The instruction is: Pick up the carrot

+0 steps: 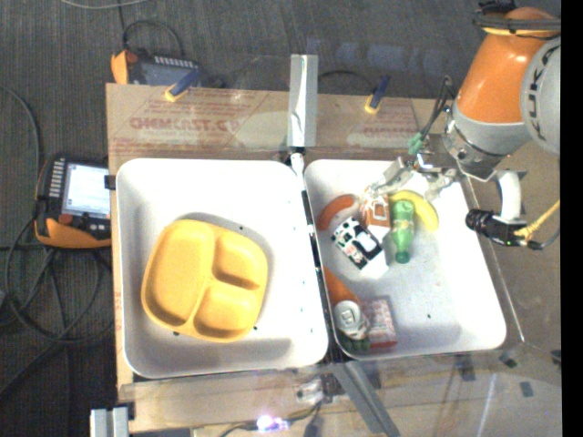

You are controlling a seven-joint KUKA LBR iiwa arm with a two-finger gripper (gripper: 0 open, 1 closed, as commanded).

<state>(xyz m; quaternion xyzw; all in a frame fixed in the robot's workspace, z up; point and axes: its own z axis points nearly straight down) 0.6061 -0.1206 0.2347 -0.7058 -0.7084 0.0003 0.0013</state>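
Nearest the lens, soda can (347, 316) sits at right bin (455, 335) front edge. Carrot (338, 288) lies along the left wall. My gripper (409, 178) hovers over banana (421, 206), fingers spread, nothing held. Bare floor front-right.

A flat brown cardboard-coloured bench top (228, 121) with faded red print carries two shallow white plastic bins side by side — the left bin (132, 208) at nine o'clock, the right bin (455, 317) at three o'clock, their inner rims touching down the middle. At twelve o'clock an upright grey metal post (302, 103) stands on the board just behind the seam between the bins. Two small clamps grip the board's far edge: a blue-and-yellow clamp (179, 82) toward eleven o'clock and a second blue-and-yellow clamp (376, 96) toward one o'clock. The bench stands on dark grey carpet (55, 335).
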